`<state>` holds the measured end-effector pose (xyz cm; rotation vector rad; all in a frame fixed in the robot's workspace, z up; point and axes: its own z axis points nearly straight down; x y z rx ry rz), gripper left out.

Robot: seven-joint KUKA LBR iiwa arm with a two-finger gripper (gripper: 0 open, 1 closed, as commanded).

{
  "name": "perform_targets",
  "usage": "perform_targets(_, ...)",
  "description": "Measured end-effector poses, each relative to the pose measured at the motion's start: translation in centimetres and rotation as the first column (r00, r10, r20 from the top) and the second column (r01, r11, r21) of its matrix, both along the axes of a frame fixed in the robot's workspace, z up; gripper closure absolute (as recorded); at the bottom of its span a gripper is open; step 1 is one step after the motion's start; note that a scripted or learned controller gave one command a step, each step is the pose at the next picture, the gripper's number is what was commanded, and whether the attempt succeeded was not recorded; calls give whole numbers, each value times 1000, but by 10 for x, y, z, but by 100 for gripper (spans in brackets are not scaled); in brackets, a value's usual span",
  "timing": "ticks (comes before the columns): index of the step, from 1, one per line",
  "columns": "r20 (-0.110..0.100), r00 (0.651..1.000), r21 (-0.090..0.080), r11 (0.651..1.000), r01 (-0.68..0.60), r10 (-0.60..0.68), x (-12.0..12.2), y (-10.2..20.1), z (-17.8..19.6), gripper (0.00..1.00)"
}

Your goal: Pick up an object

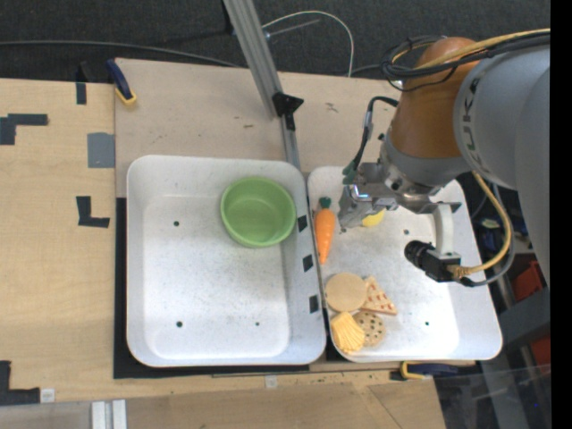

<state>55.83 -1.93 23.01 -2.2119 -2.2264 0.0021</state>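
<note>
Hanging low over the right bin (465,329) by the carrot (324,232), the claw (356,206) (I cannot tell its grip) has lifted nothing yet.

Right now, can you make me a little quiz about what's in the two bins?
1. True or false: the green bowl sits in the left bin.
2. Which thing lies closest to the gripper? A) bowl B) carrot C) crackers
3. Fill in: the crackers lie near the ____ edge of the right bin.

Key: 1 true. 2 B. 3 front (the bottom edge in the camera view).
</note>
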Motion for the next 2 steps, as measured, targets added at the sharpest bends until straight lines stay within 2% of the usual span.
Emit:
perform_targets(1, 2, 1000, 1, 1000, -1, 1, 11, 54, 7, 100)
perform_targets(2, 1, 1000, -1, 1000, 0, 0, 21, 100, -2, 100)
